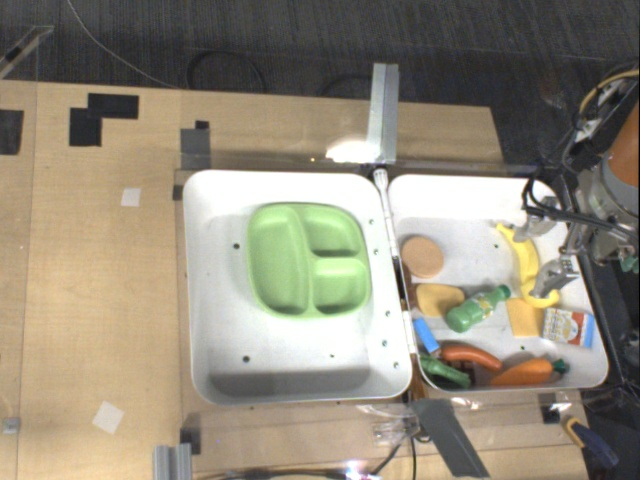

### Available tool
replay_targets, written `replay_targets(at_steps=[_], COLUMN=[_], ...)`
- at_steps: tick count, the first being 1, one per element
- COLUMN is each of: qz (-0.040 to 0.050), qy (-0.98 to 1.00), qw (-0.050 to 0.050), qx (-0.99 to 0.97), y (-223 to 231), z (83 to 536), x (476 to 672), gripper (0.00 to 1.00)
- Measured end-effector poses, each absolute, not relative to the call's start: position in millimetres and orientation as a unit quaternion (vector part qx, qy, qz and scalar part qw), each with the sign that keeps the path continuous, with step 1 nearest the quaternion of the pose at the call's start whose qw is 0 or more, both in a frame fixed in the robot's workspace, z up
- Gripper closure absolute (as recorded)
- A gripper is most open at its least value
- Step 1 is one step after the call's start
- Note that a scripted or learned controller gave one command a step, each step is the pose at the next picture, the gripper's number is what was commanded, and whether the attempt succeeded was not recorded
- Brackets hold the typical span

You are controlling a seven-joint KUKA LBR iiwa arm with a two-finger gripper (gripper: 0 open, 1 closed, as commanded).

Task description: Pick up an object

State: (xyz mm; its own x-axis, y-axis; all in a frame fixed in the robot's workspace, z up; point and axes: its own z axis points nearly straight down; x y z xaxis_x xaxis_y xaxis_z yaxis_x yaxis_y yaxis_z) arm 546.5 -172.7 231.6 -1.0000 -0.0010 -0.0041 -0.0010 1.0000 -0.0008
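My gripper (551,280) hung low over the right-hand bin (470,193), toward its right side, with my grey arm (610,183) coming in from the right edge of the bench (90,298). I could not tell how far my fingers stood apart; they showed as a pale metallic shape and nothing was plainly caught between them.

The yellow banana (522,253) lay just to the left of my gripper, curving from the far side of the bin toward the near side, its lower end right beside my fingertips, and whether it touched them I could not tell. Just near of my gripper sat a yellow block (523,318), and to its right a small white and red carton (568,326) lay against the bin's right wall.

Farther left, the green bottle (476,308) lay on its side, tilted, partly over a yellow wedge (436,299). A round brown disc (423,257) rested beyond them, near the wall between the bins. Along the near wall lay an orange carrot (526,372), a dark red-brown sausage-like piece (468,356), a green item (444,373) and a blue piece (425,334), all crowded together and well apart from my gripper.

The left-hand bin (210,268) held a light green divided tray (305,258), lying flat near its middle.
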Motion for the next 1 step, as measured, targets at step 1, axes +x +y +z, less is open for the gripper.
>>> replay_targets(at_steps=[1], qz=[-0.0012], qy=[0.998], qw=[0.005], qx=[-0.069], y=[-192.9], z=[96.7], x=[507.7], gripper=[0.00])
